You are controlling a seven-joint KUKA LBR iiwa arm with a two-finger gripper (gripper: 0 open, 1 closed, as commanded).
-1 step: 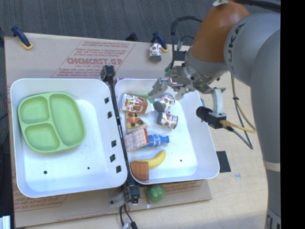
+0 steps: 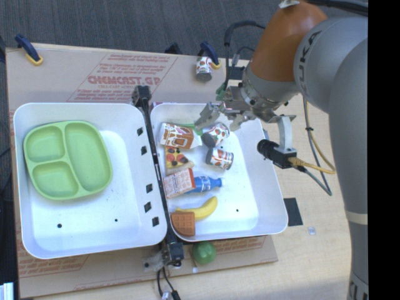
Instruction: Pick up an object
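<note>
Camera view: gripper (image 2: 215, 122) over tilted can (image 2: 217, 134); grip state unclear; second can (image 2: 220, 159) lies sideways.

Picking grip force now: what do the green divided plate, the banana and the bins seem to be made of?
Green divided plate: likely moulded plastic, matt, uniform pale green with soft rounded dividers. Banana: probably a plastic toy, smooth with an even yellow, though real fruit cannot be ruled out. Right bin and left bin: thin white plastic, slightly glossy with rounded rims.

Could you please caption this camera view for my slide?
KUKA arm's gripper poised over a can in the cluttered right bin; green tray in the left bin.
</note>
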